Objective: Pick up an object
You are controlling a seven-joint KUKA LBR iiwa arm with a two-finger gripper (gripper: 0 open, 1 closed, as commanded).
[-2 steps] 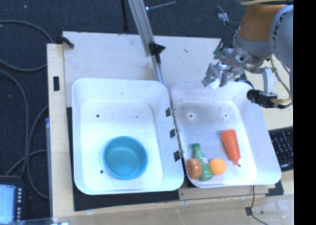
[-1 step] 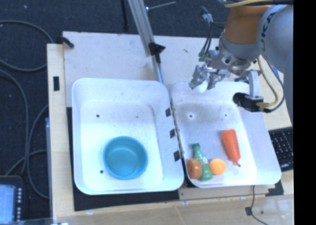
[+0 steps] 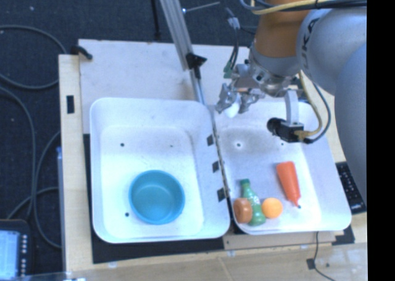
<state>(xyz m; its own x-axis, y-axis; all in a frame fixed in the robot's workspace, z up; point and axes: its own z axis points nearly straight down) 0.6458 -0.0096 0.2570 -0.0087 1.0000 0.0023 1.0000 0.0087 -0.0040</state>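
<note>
From above, the gripper point(image 3: 233, 102) hangs over the right bin's point(image 3: 321, 168) far-left corner, holding something small and pale; its opening is unclear. Toward the near rim lies a carrot point(image 3: 288, 182), lengthwise, tip nearest, beside an orange ball point(image 3: 272, 207) and a green bottle point(image 3: 252, 201). A blue bowl point(image 3: 157, 196) sits far left.

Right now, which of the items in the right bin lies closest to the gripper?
The orange carrot. It lies alone, higher in the bin than the cluster at the bottom edge, so it is nearer to the gripper than the others.
</note>
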